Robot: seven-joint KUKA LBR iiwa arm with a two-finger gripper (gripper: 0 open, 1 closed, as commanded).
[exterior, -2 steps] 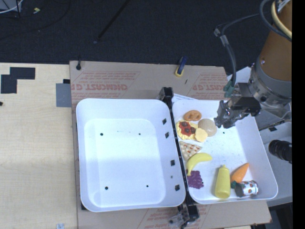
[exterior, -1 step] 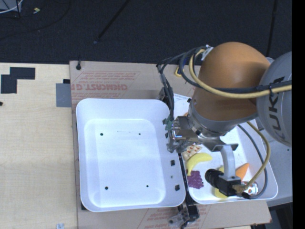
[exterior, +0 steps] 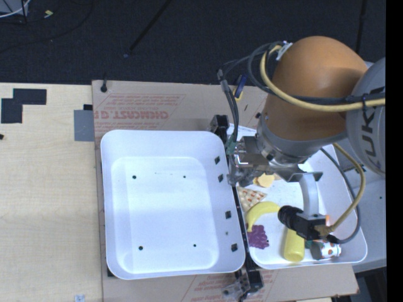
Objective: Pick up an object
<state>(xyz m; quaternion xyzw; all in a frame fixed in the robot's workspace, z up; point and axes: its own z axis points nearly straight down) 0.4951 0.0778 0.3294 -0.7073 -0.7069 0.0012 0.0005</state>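
Observation:
The right white bin (exterior: 352, 247) holds several small things. A yellow banana (exterior: 261, 211) lies near its left wall, with a purple bunch of grapes (exterior: 257, 236) just below it. A tan waffle-patterned piece (exterior: 250, 197) sits above the banana, and a pale yellow chunk (exterior: 266, 180) lies above that. A yellow cylinder (exterior: 293, 245) stands toward the bin's front. My gripper (exterior: 243, 166) hangs low over the bin's upper left part, close to the chunk and the waffle piece. The orange and grey arm hides much of it.
The left white bin (exterior: 113, 168) sits beside the right one, their walls meeting at a black divider (exterior: 228, 187). Both rest on a cardboard sheet (exterior: 151, 109) on the pale wooden bench. The bulky arm covers the right bin's upper half.

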